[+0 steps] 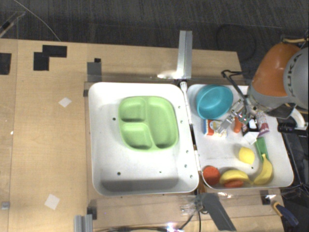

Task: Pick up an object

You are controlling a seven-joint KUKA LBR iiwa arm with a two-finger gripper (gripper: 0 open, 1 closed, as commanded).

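blue bowl point(214, 101) | upright | right bin's far left corner | lemon point(246, 155) | mid-bin

Tray point(147, 122) in left bin point(104, 178); bowl point(214, 102), fruit point(246, 155) in right bin point(285, 166).

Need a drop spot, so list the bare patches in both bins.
Left white bin: bare floor rings the green divided plate, widest along the near wall. Right white bin: crowded; one bare patch between the blue bowl, red tomato and yellow lemon.

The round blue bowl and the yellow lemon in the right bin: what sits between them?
In the camera view, the gripper hangs between the blue bowl and the yellow lemon, over a small white-and-orange carton.
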